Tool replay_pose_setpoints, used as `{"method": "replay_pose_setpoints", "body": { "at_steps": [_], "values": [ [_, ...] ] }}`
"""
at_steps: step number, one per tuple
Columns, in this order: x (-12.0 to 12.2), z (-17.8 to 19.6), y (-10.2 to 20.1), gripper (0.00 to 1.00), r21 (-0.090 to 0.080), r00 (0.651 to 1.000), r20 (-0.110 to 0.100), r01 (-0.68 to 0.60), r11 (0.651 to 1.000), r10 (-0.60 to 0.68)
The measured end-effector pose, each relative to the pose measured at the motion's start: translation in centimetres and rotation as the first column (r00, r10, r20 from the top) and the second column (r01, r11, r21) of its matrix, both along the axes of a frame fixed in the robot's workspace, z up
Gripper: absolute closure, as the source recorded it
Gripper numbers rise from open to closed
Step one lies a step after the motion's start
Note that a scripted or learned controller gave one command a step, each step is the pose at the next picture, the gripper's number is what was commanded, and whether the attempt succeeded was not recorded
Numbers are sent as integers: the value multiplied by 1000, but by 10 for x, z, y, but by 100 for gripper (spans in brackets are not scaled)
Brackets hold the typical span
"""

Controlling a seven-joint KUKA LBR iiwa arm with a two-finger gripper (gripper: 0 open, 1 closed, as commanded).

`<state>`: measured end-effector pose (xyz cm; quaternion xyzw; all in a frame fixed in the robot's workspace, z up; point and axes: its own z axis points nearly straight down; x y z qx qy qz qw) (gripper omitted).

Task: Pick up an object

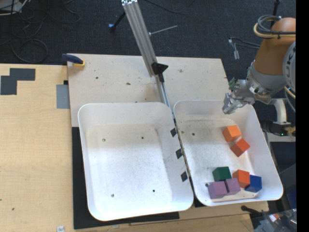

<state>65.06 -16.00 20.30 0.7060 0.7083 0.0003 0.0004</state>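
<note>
Tool (231,105) hangs over the far right corner of the right bin (268,149), clear of all blocks; cannot tell how it is set. Right bin contents: two orange blocks (231,132) (240,147) mid-right, touching at a corner. Near right corner cluster: green block (222,173), two purple blocks (217,189) (232,185), orange block (243,178), blue block (254,183). Left bin (96,129) alongside on the desk (111,79).

— How's the light?
— Even and bright from overhead; the white bins (126,114) show no harsh glare, only soft grey shading inside.
— Sharpness?
— Slightly soft throughout. The dark floor (193,13) at the top loses detail.
</note>
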Motion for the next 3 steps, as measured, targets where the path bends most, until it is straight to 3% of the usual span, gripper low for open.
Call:
{"method": "replay_pose_setpoints", "body": {
  "at_steps": [3],
  "values": [
    [-59,8,158,100,3,1000,-6,-1,1000,1]
  ]
}}
